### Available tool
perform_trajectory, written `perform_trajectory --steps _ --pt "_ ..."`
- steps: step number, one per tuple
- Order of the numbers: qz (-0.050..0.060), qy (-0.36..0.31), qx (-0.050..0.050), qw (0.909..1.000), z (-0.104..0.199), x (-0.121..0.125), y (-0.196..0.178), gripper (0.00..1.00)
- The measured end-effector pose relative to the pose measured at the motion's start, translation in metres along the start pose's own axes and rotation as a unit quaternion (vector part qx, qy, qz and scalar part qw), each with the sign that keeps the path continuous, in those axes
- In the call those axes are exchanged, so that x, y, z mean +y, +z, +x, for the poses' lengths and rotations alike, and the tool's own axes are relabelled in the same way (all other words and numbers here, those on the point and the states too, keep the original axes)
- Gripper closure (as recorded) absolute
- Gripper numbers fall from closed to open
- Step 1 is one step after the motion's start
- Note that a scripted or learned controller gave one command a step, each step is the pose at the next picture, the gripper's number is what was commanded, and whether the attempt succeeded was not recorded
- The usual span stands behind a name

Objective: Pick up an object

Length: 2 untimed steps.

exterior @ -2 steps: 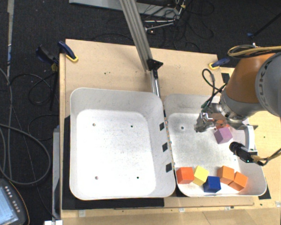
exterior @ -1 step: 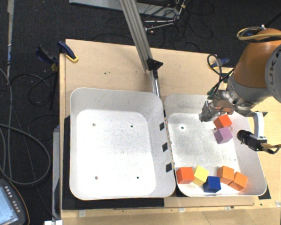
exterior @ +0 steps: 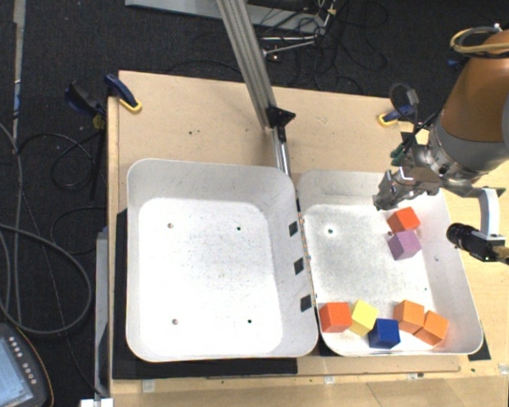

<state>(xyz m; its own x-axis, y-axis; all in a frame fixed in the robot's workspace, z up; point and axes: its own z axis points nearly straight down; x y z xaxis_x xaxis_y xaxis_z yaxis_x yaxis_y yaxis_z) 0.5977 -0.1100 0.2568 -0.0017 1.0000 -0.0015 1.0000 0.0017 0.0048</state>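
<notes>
My gripper [exterior: 389,195] hangs over the far part of the right bin [exterior: 354,246], just up and left of an orange block [exterior: 403,220]. A purple block [exterior: 404,244] lies right below that orange one. Along the bin's near wall sit an orange block [exterior: 335,316], a yellow block [exterior: 364,316], a blue block [exterior: 385,333] and two more orange blocks [exterior: 410,315] [exterior: 433,327]. Nothing shows between my fingers.
The left bin [exterior: 205,255] stands beside the right one, sharing a middle rim with black clips [exterior: 300,265]. A metal pole [exterior: 253,62] slants down to the bins' far junction. Clamps [exterior: 122,94] [exterior: 394,115] sit at the bench's far corners.
</notes>
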Motion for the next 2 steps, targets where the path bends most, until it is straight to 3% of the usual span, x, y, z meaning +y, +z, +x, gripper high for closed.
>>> perform_trajectory --steps 1,2 --pt "0.000 0.000 0.000 1.0000 0.000 0.001 -0.027 1.00" --pt "0.002 -0.003 0.001 1.0000 0.050 0.008 -0.026 1.00"
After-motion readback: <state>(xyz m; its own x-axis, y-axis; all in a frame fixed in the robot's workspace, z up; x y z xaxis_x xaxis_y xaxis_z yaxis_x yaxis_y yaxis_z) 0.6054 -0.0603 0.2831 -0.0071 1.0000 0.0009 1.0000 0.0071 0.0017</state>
